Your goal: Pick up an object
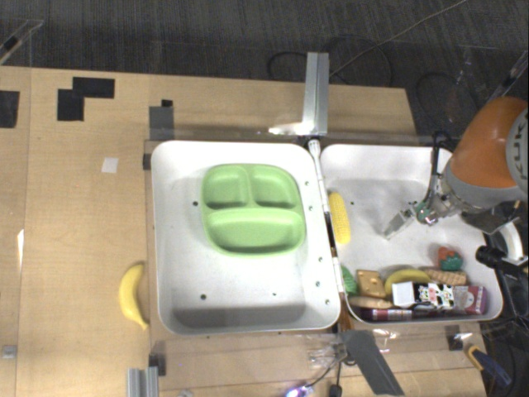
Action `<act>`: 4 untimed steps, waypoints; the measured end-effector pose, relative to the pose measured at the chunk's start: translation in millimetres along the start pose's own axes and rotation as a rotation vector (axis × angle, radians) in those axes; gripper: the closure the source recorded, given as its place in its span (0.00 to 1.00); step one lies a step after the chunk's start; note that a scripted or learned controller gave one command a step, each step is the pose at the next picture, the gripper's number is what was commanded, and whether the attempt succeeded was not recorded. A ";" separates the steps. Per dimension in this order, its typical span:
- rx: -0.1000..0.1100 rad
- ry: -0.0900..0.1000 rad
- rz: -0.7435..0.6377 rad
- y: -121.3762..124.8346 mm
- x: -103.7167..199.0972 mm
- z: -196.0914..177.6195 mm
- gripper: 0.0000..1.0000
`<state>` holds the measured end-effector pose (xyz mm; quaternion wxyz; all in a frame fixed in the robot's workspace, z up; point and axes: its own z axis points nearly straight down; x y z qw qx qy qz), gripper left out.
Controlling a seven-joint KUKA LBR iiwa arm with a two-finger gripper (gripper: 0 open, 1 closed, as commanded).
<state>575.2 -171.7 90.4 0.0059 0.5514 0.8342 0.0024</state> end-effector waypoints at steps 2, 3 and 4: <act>-0.002 0.000 0.063 65.5 13.2 1.4 0.00; 0.004 0.003 0.167 88.9 -34.4 3.4 0.00; 0.004 0.004 0.293 115.8 26.9 3.8 0.00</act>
